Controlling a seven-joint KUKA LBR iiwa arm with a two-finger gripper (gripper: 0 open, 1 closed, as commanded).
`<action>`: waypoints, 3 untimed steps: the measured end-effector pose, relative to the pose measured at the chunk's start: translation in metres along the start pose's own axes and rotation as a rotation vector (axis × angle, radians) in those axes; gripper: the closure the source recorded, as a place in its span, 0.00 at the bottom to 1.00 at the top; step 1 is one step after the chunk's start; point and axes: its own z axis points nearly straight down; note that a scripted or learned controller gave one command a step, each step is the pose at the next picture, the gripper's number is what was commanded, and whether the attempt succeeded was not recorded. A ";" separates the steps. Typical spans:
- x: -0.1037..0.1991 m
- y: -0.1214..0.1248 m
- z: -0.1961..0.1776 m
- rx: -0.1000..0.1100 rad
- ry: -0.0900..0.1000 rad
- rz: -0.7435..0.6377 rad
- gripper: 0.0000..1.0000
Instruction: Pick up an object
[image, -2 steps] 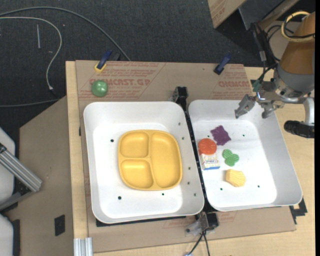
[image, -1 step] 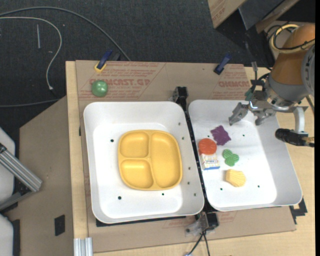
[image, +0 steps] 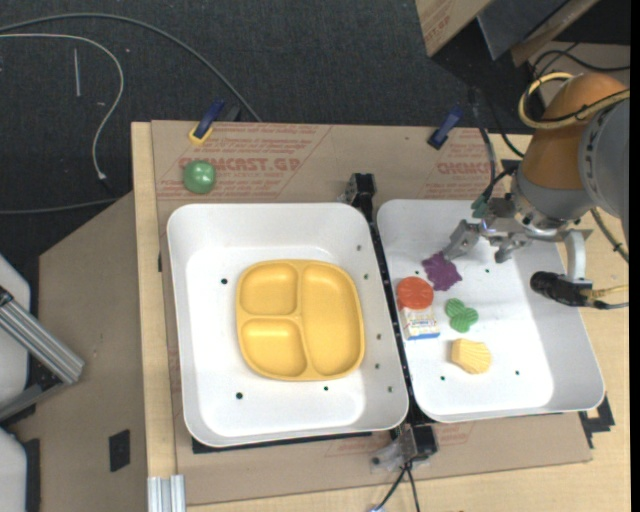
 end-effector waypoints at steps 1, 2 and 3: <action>0.000 0.001 0.036 -0.003 0.000 0.001 0.00; 0.001 0.003 0.021 -0.010 -0.001 -0.001 1.00; -0.005 0.013 -0.031 -0.011 -0.003 0.001 1.00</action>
